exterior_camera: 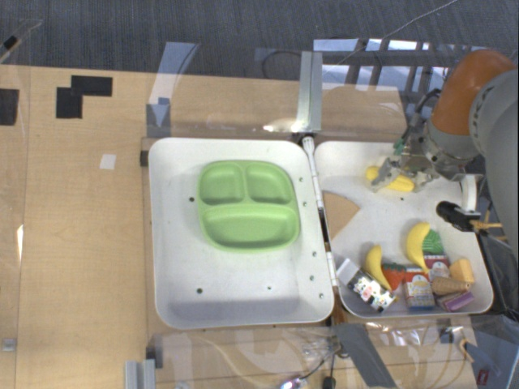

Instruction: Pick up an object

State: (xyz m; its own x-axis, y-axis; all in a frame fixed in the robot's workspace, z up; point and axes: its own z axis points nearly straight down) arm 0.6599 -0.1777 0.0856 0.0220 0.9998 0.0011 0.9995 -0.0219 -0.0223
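Right now I see the arm (486, 108) reaching in from the right, its orange band high at the far corner of the right bin (357, 164), and the gripper (397, 171) down low over the far part of that bin. Directly under it lies a small yellow object (399, 185), with a bit of yellow poking out to the left of the fingers as well; the metal parts sit on or just above it, but I cannot tell from this slanted view whether the fingers are open, closed, or actually clamped on it, so I will not call it a grasp. The rest of the right bin's contents are gathered along its near edge: one banana (373, 262) lying at a slant toward the left, a second banana (418, 243) curved upright near the middle, a green item just beside it, a small box with red on it (418, 288), an orange cone-shaped piece (454, 280) to the right, a purple piece (458, 301) near the corner, and a black-and-white patterned block (371, 292) at the near left. A brownish flat patch (342, 213) shows on the bin floor by the divider. The left bin (174, 298) holds a green divided plate (247, 205), three compartments, sitting flat near its middle and well apart from the gripper. Both bins rest side by side on the wooden worktop (73, 258), which carries some black marks at the far left.
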